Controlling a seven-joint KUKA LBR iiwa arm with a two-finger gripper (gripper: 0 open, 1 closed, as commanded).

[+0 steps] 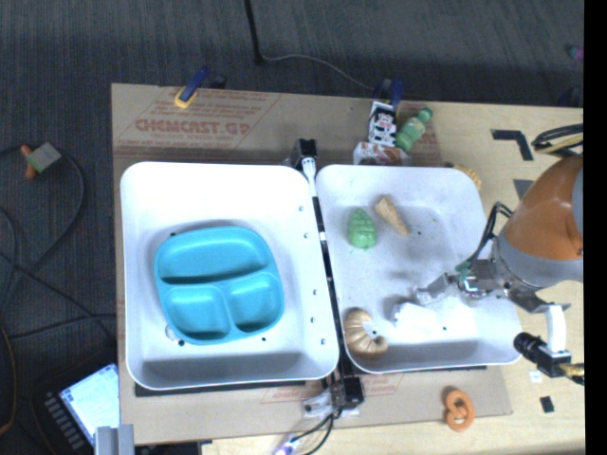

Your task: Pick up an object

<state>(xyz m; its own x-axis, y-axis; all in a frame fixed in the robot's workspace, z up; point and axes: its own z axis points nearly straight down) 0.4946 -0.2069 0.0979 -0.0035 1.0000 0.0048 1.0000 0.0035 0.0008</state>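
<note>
An orange pretzel-shaped toy [459,408] lies on the bench near its front edge. In the right bin [432,188], a tan shell-like piece [363,331] sits at the front-left corner, a green object [361,227] and a cone [391,214] toward the back. The gripper [438,290] hovers low near the front-right. The left bin [142,254] holds a blue divided tray [219,283].

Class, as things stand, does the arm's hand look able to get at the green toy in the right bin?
Probably yes. The green toy lies in the open on the right bin's floor, apart from the cone-shaped piece, and nothing stands between it and the hand.
</note>
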